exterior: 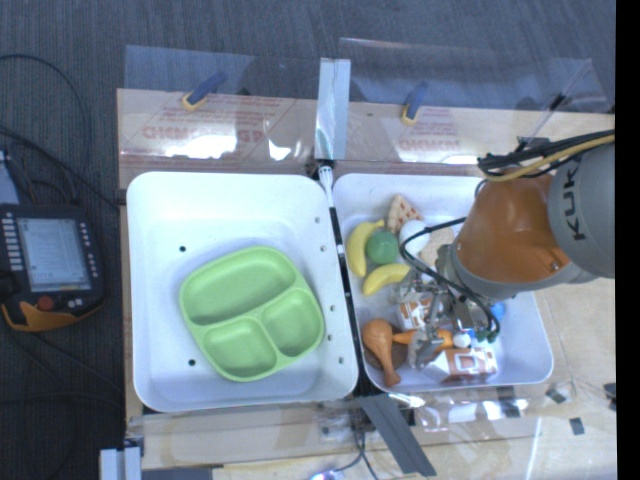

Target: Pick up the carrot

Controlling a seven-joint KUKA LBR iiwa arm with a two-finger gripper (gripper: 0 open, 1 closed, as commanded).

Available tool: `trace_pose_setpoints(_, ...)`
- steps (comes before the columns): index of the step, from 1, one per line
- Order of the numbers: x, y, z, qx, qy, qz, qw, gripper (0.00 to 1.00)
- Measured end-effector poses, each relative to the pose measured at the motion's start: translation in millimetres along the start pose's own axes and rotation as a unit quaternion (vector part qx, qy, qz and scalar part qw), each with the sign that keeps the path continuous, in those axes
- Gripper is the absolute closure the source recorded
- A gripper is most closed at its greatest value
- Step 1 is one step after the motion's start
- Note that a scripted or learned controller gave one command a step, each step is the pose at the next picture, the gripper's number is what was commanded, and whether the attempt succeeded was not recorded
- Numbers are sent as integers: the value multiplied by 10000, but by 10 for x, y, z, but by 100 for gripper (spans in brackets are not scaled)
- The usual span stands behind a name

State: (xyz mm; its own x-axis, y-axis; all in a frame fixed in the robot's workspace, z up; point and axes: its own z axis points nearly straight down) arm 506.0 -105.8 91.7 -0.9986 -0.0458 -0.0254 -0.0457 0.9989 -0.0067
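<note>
two white bins (160,218) sit on a wooden bench (240,118) over grey carpet (300,8); end effector (432,338) state unclear.

"KU" lettering, on the grey arm (592,208)

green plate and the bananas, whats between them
In the camera view, bare floor of the left bin, then the two bins' adjoining white walls, lie between the green plate and the bananas.

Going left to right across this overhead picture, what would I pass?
Control tablet → green divided plate in the left bin → banana in the right bin → the robot's orange band.
</note>
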Motion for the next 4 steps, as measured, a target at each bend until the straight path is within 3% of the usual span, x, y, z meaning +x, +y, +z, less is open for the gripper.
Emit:
trace_pose_setpoints(1,109,91,-4,2,-6,23,10000,0)
trace_pose_setpoints(2,107,128,4,-22,40,691,9976,0)
trace_pose_setpoints(3,151,82,5,-23,42,1559,9878,0)
trace_pose_setpoints(4,107,76,-94,-11,-19,1549,9879,100)
